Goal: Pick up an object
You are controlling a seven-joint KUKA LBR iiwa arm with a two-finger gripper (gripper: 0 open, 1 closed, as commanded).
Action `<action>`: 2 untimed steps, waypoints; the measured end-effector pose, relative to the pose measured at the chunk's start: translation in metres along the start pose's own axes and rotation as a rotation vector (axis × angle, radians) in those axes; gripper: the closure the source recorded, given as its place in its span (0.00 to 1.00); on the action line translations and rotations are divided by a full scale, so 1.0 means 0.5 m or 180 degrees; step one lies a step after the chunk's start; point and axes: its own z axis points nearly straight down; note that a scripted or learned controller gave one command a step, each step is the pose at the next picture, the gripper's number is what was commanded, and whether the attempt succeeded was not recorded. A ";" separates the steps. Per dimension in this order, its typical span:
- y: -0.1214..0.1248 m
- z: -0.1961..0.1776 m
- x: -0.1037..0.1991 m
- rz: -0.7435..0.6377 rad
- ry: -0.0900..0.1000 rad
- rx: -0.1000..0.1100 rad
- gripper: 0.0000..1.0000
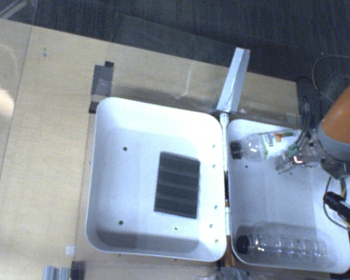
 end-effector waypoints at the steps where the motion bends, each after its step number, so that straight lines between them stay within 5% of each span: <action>1: -0.003 0.002 0.000 0.0003 0.0007 0.0013 0.00; 2: 0.029 0.010 -0.015 -0.0160 0.0082 0.0217 0.00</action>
